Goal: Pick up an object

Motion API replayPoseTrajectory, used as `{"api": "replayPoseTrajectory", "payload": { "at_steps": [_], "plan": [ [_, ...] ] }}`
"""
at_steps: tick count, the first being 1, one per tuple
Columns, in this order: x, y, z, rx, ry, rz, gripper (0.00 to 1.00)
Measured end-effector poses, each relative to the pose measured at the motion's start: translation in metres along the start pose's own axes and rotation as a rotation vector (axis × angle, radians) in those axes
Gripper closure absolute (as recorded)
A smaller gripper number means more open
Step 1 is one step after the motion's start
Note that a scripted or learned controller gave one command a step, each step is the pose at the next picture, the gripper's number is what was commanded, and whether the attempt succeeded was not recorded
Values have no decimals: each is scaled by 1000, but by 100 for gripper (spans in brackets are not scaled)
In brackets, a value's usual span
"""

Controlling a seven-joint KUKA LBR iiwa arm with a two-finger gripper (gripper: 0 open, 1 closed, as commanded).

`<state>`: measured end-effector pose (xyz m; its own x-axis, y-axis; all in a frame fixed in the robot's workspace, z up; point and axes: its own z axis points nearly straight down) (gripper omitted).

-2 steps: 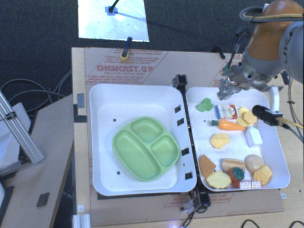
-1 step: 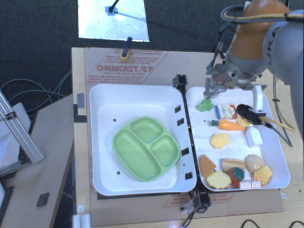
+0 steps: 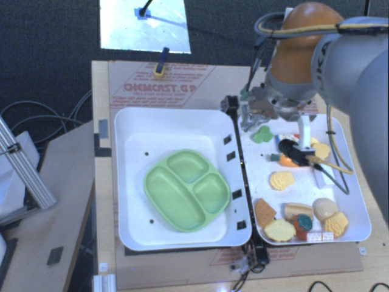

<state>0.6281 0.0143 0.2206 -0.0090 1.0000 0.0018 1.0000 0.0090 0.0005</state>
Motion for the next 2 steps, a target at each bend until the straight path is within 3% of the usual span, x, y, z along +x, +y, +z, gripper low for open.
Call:
{"api": "replayPoseTrajectory", "payload": {
  "at_steps": [1,2],
  "plan": [
    [53,-8,-13,-1,1,-1,100],
    [72,-17,-1,1,-1,2,100]
  ]
}}
